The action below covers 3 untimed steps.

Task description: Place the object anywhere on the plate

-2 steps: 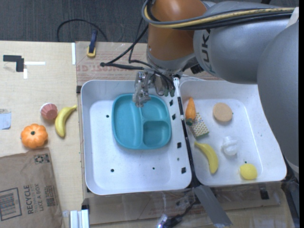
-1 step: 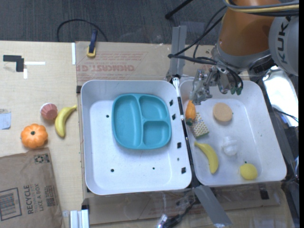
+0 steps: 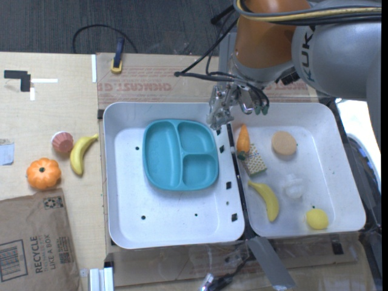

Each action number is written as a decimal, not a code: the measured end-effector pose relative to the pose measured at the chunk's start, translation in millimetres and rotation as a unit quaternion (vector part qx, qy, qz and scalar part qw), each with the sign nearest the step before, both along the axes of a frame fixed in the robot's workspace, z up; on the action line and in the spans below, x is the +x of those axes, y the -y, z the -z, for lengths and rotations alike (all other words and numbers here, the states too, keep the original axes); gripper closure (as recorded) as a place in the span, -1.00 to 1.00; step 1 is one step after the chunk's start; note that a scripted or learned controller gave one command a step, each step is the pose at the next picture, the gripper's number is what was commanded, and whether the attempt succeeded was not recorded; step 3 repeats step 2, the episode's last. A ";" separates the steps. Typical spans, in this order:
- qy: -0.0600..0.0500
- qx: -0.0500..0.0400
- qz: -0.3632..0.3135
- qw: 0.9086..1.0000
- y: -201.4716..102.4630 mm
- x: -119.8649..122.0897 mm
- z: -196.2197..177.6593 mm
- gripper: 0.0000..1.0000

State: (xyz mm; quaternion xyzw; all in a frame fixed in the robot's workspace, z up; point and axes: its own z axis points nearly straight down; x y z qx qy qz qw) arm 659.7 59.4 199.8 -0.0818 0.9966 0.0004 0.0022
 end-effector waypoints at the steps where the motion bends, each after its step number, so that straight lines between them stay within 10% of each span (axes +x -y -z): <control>1: 0.000 0.000 0.157 0.988 -11.9 0.3 -91.5 1.00; 2: -0.002 0.000 0.184 0.983 -87.6 -6.9 -58.7 1.00; 3: -0.002 0.000 0.184 0.983 -87.6 -6.9 -58.7 1.00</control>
